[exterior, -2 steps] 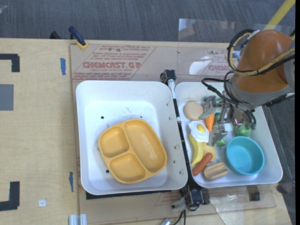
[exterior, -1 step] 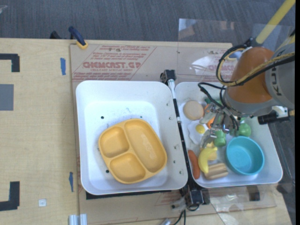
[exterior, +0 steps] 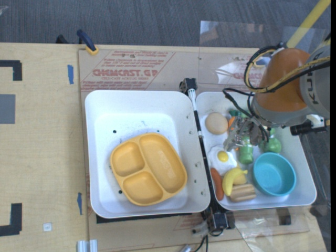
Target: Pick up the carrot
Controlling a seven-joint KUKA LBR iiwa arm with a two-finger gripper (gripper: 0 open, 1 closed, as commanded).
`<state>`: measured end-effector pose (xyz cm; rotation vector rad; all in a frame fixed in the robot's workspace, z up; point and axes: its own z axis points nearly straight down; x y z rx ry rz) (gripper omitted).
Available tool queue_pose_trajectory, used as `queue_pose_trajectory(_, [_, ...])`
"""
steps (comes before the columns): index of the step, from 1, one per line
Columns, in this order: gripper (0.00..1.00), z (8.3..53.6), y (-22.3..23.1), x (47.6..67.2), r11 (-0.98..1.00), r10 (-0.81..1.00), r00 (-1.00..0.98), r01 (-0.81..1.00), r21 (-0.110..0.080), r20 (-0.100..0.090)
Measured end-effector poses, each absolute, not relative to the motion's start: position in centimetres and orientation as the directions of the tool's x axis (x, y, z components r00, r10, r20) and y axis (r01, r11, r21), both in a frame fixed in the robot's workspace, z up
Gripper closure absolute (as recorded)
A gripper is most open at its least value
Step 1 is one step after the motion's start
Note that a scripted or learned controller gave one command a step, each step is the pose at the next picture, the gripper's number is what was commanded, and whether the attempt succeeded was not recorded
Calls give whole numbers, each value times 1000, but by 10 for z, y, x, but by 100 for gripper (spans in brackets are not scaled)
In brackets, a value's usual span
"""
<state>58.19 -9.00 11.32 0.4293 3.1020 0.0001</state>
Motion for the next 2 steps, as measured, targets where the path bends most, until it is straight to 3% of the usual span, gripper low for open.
queue_pose_trajectory(1, [100,186,10,569,846,533,-846,533,7,-7])
queue_pose_trajectory(2, [100,185,-61,551,732,681,-732,681,-1,-1])
